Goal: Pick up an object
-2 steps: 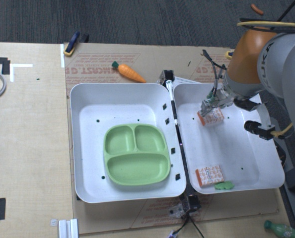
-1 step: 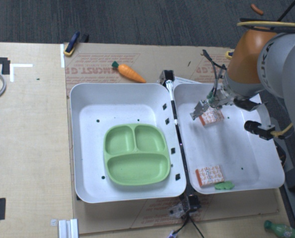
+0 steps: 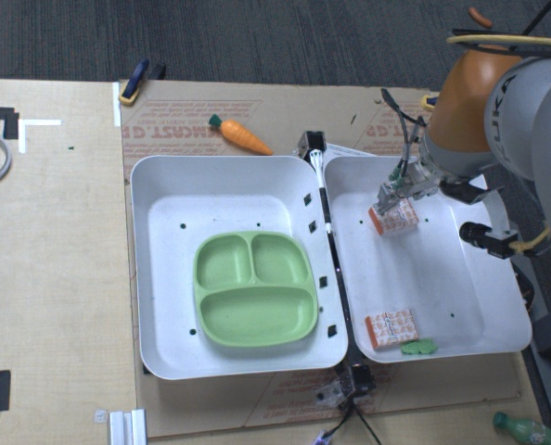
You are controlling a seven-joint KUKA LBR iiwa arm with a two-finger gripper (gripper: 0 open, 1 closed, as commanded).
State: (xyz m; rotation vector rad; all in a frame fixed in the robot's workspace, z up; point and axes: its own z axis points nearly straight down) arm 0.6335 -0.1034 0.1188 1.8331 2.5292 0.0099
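Note:
My gripper (image 3: 398, 197) hangs over the back left part of the right bin (image 3: 480, 332). Directly beneath its tip lies a small red-and-white box (image 3: 394, 219), tilted; whether the two touch is unclear from this angle. A second red-and-white box (image 3: 390, 327) rests near the right bin's front edge, and a small green object (image 3: 419, 347) sits just in front of it.
The left bin (image 3: 164, 248) holds a green divided plate (image 3: 255, 288). An orange toy carrot (image 3: 241, 134) lies on the cardboard behind the bins. A blue clip (image 3: 134, 80) sits at the back left. The arm's body (image 3: 507, 109) covers the right bin's back right corner.

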